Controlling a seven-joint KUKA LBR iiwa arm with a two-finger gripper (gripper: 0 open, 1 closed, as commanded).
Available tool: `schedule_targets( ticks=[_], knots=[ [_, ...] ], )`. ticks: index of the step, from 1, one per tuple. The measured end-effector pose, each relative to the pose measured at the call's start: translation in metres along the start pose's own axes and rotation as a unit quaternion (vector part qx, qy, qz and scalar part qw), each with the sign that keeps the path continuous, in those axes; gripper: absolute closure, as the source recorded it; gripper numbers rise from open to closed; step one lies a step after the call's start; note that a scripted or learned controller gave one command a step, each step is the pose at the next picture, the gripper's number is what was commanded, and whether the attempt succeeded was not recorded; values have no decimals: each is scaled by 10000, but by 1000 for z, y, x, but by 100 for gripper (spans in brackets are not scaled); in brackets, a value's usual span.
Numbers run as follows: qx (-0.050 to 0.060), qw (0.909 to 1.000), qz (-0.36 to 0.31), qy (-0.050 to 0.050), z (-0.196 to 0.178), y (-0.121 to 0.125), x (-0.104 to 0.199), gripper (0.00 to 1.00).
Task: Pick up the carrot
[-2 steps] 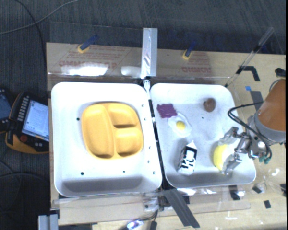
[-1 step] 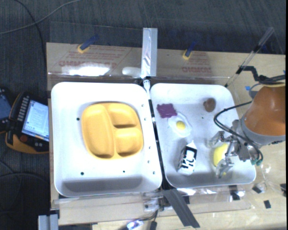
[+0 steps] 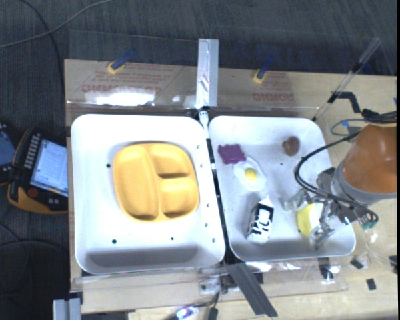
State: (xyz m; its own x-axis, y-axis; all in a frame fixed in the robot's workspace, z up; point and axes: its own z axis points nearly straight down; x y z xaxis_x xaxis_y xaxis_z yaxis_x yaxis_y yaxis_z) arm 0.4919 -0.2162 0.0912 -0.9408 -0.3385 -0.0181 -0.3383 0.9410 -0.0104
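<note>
Right bin (image 3: 280, 129) | arm reaches from right, tool (image 3: 322, 229) low beside yellow object (image 3: 307, 219) | tool state unclear

You had a yellow divided tray (image 3: 157, 181) in the left bin (image 3: 87, 179), and a purple piece (image 3: 231, 153), fried egg (image 3: 250, 175) and carton (image 3: 260, 221) in the right.

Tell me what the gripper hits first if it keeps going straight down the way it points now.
Most likely the yellow rounded object in the right white bin. The two-finger gripper points down at that bin's lower right corner, right beside the yellow piece. Depth is unclear, so it might pass it and meet the bin floor instead.
</note>
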Motion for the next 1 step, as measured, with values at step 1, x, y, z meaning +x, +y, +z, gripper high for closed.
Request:
schedule_targets(
  ticks=[1],
  knots=[
    [-14, 10000, 3, -4, -9, 0, -2, 100]
  ],
)
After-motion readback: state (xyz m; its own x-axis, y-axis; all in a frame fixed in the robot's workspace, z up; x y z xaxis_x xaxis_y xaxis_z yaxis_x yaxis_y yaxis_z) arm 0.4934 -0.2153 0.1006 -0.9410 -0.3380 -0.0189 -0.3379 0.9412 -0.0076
